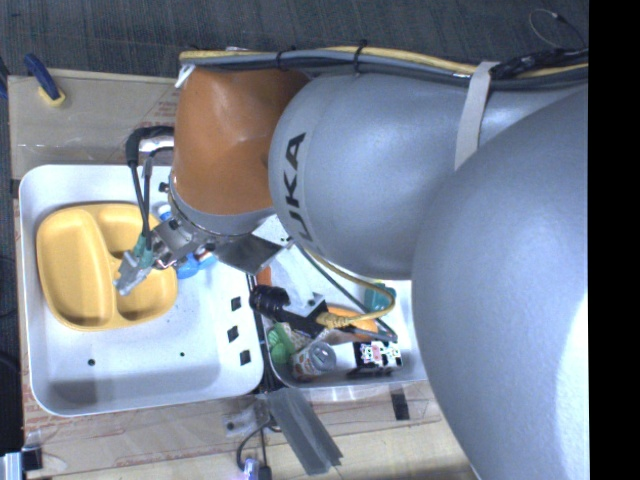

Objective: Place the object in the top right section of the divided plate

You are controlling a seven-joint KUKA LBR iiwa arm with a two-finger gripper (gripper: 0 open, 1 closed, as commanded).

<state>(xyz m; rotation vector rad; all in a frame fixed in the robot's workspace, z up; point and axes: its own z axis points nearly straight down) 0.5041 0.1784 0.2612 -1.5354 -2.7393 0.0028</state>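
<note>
Hovering over the yellow divided plate [85, 268], the hand [135, 266]; finger spread impossible to tell.

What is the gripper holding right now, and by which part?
Cannot be told for certain. The gripper hangs over the yellow divided plate in the left bin, with something small and greenish at its tip; any hold is too blurred to confirm.

black letters "uka" stand on the grey arm [400, 168].
</note>
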